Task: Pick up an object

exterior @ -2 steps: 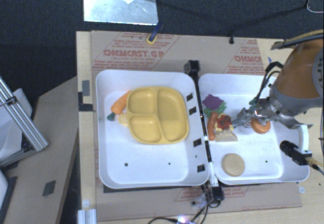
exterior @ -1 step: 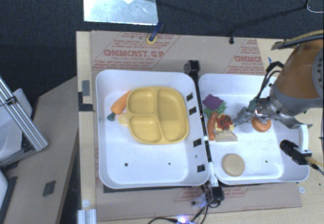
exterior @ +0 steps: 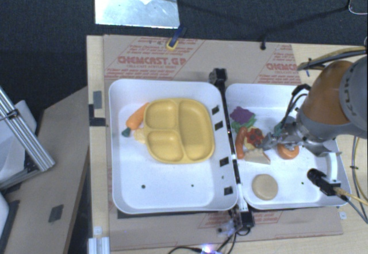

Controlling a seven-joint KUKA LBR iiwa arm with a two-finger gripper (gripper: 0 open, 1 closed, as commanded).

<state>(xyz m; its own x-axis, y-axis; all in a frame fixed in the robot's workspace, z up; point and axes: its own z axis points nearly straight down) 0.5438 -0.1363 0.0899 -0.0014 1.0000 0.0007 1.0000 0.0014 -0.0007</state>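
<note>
In the right bin [exterior: 270, 93] lies a cluster of toy foods: a purple grape bunch [exterior: 242, 115], a red and orange piece [exterior: 246, 137], a pale wedge [exterior: 259, 158] and an orange round piece [exterior: 288, 152]. A tan round cookie [exterior: 265, 187] lies nearer the front. My gripper [exterior: 271, 141] is down in the right bin, its tip at the right side of the cluster, between the red piece and the orange round piece. The view does not show how its fingers stand.
The left bin [exterior: 123, 189] holds a yellow divided plate [exterior: 175, 130] with an orange carrot [exterior: 136, 116] at its left edge. A black divider [exterior: 226, 132] separates the bins. The grey arm [exterior: 339, 103] comes in over the right bin's right side.
</note>
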